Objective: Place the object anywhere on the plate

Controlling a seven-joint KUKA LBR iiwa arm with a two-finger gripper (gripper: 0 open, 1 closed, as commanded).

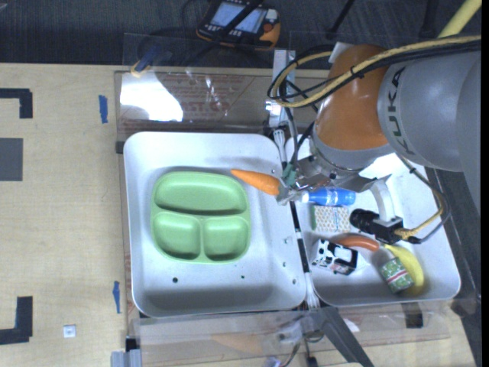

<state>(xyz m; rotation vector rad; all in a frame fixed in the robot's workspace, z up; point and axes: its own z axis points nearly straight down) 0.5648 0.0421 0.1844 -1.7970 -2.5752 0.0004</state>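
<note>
Camera view: the carrot [256, 180] sits at the tip of the claw [286, 191], its thick end meeting the fingers and its pointed end aimed left and a little up. It appears pinched between the fingers, so I log the claw as closed on the carrot, though the contact point is small and partly hidden by the wrist. The carrot's long axis runs roughly left-right, tilted slightly, and it hangs over the right side of the left bin [145, 167], close to the divider between the two bins. The plate [201, 214], green with three compartments, lies in the same bin to the left of and below the claw; the carrot's tip reaches just beside the plate's upper right corner but does not clearly overlap it. Key relation: the plate is leftward and slightly toward the viewer from the claw, so the coming move looks like a short carry in that direction before release. With the carrot lying lengthwise along that path, the wide top compartment seems the easiest target. The right bin [447, 277] holds the leftover clutter: a blue bottle [330, 197], a banana [406, 262], a second orange item [357, 241] and small packets, all behind the claw and clear of the path. Risk, as judged: an early release would leave the carrot on the bin floor.
</note>
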